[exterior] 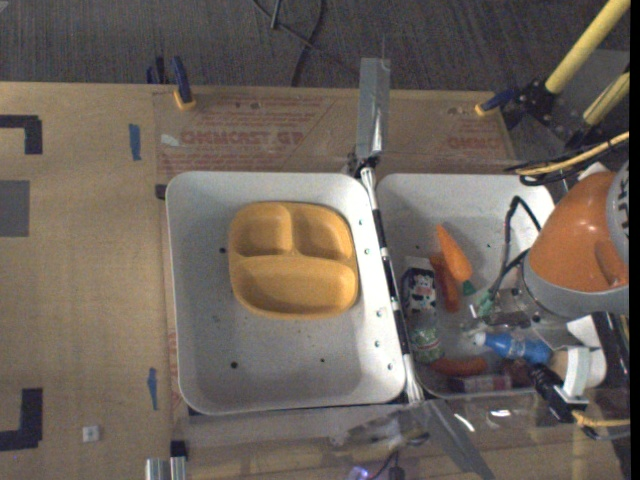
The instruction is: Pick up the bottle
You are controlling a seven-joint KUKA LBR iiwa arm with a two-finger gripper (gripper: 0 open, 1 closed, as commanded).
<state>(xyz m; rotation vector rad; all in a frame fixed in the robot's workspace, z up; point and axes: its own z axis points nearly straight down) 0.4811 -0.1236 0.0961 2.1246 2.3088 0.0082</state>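
Note:
A small bottle [421,295] with a black-and-white label lies against the left wall of the right bin [400,208]; a greenish part [428,342] lies just below it. A blue and white bottle [512,347] lies on its side further right in the same bin. My gripper [500,314] hangs low over the right side of this bin, just above the blue bottle and well right of the labelled one. The grey and orange arm [585,248] covers the gripper's upper part. I see nothing clearly held.
An orange carrot-shaped toy [453,253], a red item [460,366] and other small pieces crowd the right bin. The left bin [200,348] holds a yellow divided plate [293,258]. A metal divider [372,108] rises between the bins at the back.

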